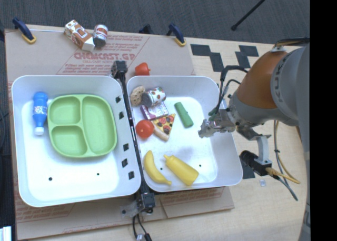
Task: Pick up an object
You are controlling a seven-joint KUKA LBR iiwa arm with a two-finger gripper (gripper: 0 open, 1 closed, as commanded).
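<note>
The right bin (224,145) holds a banana (154,168), a yellow mustard bottle (181,169), a red tomato (144,128), a pizza slice (164,126), a green cylinder (184,114), a small can (154,97), a cookie (137,96) and a purple packet (154,111). My gripper (209,129) hangs over the right side of this bin, to the right of the green cylinder, with the grey and orange arm behind it. Nothing shows between its fingers.
The left bin (26,171) carries a green divided plate (82,124) and a blue bottle (40,111). Behind the bins on the cardboard lie a small carton (78,33), a can (100,35) and a red object (142,69). Blue clamps (177,33) grip the board.
</note>
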